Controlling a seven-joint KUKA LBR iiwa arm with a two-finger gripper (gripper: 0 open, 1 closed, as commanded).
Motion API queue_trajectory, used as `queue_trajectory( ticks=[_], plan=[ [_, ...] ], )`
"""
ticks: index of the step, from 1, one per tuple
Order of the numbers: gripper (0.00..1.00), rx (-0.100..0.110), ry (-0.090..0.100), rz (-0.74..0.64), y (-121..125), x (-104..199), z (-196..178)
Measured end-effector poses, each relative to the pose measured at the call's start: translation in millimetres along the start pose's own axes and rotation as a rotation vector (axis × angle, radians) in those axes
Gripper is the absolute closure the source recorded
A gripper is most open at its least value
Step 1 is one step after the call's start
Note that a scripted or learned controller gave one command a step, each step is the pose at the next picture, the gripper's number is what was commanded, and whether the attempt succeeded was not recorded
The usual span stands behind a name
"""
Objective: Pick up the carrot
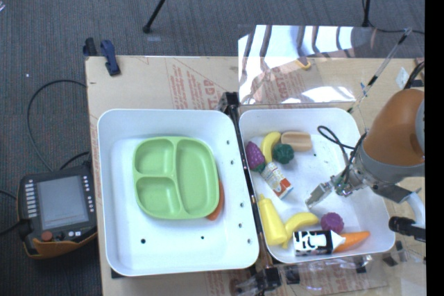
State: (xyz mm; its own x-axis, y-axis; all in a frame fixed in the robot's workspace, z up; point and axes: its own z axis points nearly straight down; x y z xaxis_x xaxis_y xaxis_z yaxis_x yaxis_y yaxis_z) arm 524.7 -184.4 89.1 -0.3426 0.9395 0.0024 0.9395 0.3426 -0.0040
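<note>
Bright even overhead light, strong glare on the clear panel (305, 66) behind the right bin (347, 123), soft shadows, slightly grainy, mildly soft focus.

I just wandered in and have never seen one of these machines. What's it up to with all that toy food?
A grey and orange robot arm reaches into the right bin, which holds toy food. Its gripper hangs over a bare patch in the middle, with nothing in it. The carrot it is meant to pick up lies untouched at the bin's near edge, beside a purple fruit. The left bin holds a green divided plate.
</note>
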Motion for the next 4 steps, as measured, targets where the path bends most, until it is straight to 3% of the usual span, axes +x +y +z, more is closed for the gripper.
queue_trajectory(
  ticks=[1,2,3,4],
  plan=[
    [0.00,-0.003,0.002,0.023,72.4,-55.0,2.9],
    [0.00,0.000,0.002,-0.041,-25.2,-21.8,-45.6],
    [0.00,0.000,0.006,0.159,72.9,-51.0,5.4],
    [0.00,0.002,0.004,0.399,-42.9,-14.8,-57.7]
  ],
)
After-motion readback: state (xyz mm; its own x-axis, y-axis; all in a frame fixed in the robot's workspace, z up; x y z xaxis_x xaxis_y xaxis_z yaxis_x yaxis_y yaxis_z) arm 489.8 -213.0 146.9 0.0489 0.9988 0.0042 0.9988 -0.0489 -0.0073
